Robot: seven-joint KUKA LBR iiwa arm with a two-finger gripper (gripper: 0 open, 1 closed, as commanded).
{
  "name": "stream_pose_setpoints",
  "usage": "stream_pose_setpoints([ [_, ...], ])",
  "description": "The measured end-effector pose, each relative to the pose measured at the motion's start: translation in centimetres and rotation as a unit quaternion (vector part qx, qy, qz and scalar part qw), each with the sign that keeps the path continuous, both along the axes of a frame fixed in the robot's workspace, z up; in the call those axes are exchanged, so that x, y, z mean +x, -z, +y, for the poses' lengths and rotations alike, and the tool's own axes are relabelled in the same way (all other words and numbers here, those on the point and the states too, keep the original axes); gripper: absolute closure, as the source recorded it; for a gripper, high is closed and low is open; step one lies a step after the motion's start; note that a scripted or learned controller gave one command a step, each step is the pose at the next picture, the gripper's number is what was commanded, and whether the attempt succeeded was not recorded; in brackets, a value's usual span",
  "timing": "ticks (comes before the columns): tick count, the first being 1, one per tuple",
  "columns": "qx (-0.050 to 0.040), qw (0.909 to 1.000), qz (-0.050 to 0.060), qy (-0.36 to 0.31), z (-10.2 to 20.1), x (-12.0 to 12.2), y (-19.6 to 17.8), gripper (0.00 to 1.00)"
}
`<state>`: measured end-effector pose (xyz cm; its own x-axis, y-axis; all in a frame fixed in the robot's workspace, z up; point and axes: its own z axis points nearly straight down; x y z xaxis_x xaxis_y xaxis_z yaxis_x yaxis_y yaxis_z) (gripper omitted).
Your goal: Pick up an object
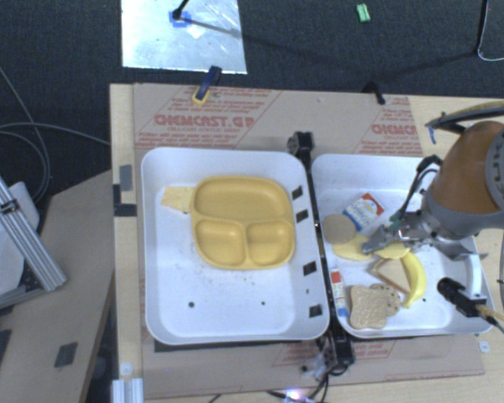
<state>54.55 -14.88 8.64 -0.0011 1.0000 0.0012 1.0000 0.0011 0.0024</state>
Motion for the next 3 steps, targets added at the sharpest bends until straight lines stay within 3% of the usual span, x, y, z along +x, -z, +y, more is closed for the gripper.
stream_pose_setpoints([
  [1, -0.0018, 1.0000, -0.003, 0.000, -0.3, 0.3, -1.1, 1.00],
  [2, -0.0016, 1.0000, -0.003, 0.000, -0.3, 0.3, -1.0, 0.00],
  [3, -0.0010, 1.0000, 0.002, 0.002, -3.1, -5.3, 0.3, 0.00],
])
